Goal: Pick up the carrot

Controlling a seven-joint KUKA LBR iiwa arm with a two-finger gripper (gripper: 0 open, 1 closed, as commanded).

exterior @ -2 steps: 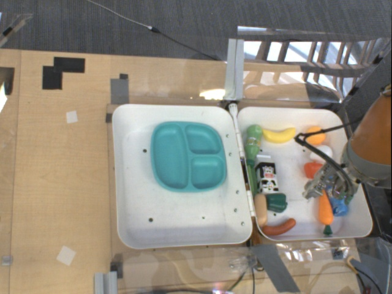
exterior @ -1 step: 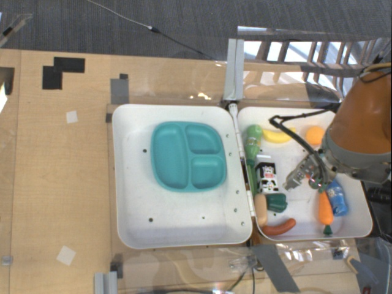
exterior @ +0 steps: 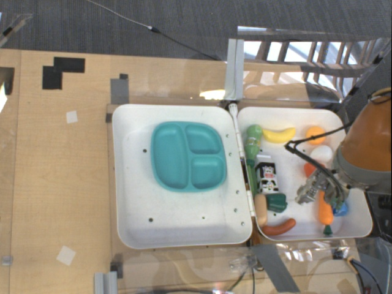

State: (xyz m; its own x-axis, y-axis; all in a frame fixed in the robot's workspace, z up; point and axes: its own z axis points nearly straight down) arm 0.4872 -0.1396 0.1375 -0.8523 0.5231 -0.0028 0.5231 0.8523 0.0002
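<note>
While the arm (exterior: 367,146) reaches over the right bin (exterior: 361,228), I take that bin as my landmark and read everything from it. Near its front right corner lies the carrot (exterior: 325,212), orange with a small green tip pointing toward the front rim, and a blue object (exterior: 340,209) sits just beside it, partly hidden. I see the gripper (exterior: 318,188) hanging directly above the carrot's upper end, close to it; whether the metal fingers are released or clenched I cannot tell from this slanted view, and nothing shows plainly between them. Along the bin's back wall rest a yellow banana (exterior: 278,135) and an orange fruit (exterior: 315,135), with a green vegetable (exterior: 253,141) running down its left wall. Below that, a small black-and-white carton (exterior: 266,175) lies near the bin's middle left, a dark green block (exterior: 276,202) just in front of it, and a reddish sausage (exterior: 278,227) against the front rim. Left of the right bin, touching it along the shared edge, the left bin (exterior: 135,225) carries a teal divided plate (exterior: 187,156). Both bins sit on the wooden counter (exterior: 55,182).
</note>
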